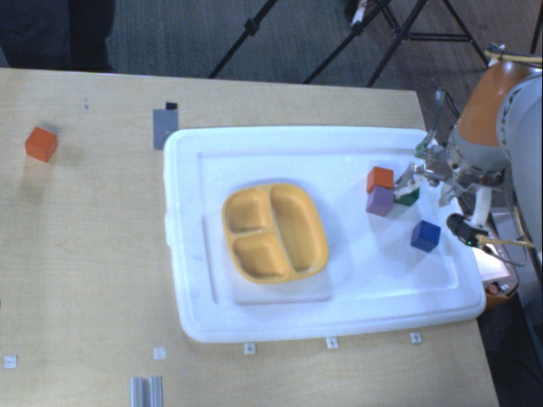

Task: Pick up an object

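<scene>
At the right end of the white bin [280, 142] lie an orange block [380, 178], a purple block [380, 201] touching it just below, and a blue block [425, 236] further toward the front right. A small green block [408, 198] sits right beside the purple one, partly under my gripper [416, 181]. The gripper hangs low over the bin's right side, directly above the green block and just right of the orange and purple pair. The grey arm with its orange band [496, 100] comes in over the bin's right rim.
A yellow divided plate [274, 231] lies in the bin's middle. An orange cube [41, 143] sits alone on the wooden bench at far left. A small grey plate [165, 127] stands by the bin's back left corner. Cables hang by the bin's right rim.
</scene>
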{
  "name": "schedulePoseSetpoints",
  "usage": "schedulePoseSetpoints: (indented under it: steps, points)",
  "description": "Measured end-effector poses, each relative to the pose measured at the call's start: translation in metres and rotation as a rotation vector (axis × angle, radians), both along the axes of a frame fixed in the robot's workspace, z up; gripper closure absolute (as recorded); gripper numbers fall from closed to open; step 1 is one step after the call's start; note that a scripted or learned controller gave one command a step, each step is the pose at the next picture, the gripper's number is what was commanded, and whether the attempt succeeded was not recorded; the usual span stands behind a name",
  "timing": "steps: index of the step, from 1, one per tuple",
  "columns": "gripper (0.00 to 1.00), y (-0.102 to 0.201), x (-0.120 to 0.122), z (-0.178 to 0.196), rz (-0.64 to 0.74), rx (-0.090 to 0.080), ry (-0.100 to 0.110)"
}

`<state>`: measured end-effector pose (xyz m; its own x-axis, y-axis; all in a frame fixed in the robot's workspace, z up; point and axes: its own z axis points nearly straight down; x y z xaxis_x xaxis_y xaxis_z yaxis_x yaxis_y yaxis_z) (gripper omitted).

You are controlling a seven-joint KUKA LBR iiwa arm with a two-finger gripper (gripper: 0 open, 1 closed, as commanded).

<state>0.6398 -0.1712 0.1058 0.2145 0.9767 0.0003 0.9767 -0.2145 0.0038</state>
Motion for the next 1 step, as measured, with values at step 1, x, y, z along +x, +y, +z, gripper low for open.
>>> schedulePoseSetpoints:
  steps: [1]
  points:
    - [0.00,0.0425,0.0315,-0.0193,0.212,-0.002,-0.003]
